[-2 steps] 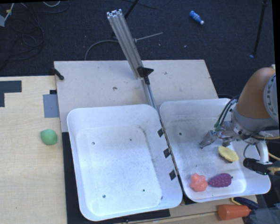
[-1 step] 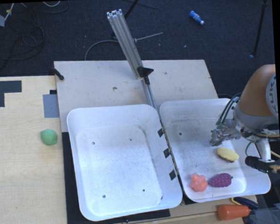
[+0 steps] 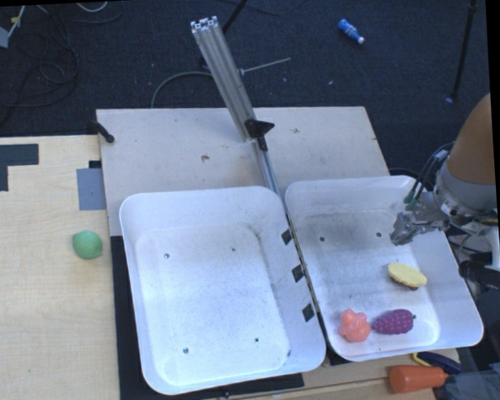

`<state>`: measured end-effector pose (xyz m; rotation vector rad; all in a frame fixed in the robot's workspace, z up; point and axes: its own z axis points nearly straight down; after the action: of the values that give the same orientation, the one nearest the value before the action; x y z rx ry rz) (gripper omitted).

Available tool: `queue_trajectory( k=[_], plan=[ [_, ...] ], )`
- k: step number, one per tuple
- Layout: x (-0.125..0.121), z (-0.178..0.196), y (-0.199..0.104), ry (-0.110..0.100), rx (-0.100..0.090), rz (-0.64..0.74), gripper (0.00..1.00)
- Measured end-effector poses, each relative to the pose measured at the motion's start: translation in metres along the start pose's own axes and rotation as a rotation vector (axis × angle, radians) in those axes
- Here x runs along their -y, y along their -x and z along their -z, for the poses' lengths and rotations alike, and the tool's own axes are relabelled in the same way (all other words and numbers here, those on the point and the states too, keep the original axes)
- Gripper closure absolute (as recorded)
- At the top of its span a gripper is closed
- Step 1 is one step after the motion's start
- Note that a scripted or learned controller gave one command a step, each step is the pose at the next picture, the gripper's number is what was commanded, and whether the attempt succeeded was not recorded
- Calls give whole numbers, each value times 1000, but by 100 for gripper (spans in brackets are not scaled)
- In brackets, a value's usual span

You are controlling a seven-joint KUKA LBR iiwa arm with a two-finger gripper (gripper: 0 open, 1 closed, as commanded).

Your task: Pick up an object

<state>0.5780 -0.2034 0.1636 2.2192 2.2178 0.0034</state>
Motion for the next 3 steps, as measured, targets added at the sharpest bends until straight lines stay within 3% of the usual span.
queue_trajectory(
  k=[2,3],
  plan=[
    [0,98,-9,-1,-1,0,100],
    [-12,100,-68,-4,-3,5,100]
  ],
)
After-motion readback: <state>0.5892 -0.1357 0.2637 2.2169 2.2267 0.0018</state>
